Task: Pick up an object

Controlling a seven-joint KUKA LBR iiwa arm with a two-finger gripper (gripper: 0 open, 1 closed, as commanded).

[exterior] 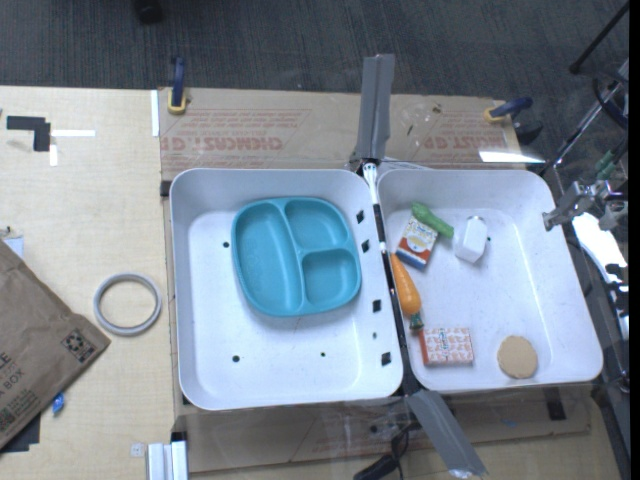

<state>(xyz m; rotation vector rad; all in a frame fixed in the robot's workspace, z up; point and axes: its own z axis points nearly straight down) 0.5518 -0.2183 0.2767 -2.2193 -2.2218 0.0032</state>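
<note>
Tool: apart or together, can't tell.

Pickable items sit in right bin [560,298], 6 of them:
- carrot [405,286] lies along the bin's left wall, green end toward the near side
- small orange-and-white box [418,242] just above the carrot, touching or nearly touching its top end
- green item [432,218] at the box's far edge, slanted, touching the box
- white item [471,238] just right of the box, apart from it; kind unclear
- red patterned box [446,346] near the front-left corner, flat, just below the carrot's green end
- tan disc [518,357] to the right of the red box, apart from it, close to the front wall

Left bin [200,368] holds 1 teal plate [297,256] with 3 compartments, lying flat, toward the far-centre of that bin. The 2 bins touch side by side; a grey bar [377,98] stands at the far end of the seam, another [445,438] at the near end.

Cardboard sheet [240,128] lies under the bins, pinned by 2 blue clamps [178,86] at its far corners. On the bench [80,198] left of the bins: tape ring [127,302], flat, and beside it a brown cardboard piece [35,348], cut by the frame edge.
</note>
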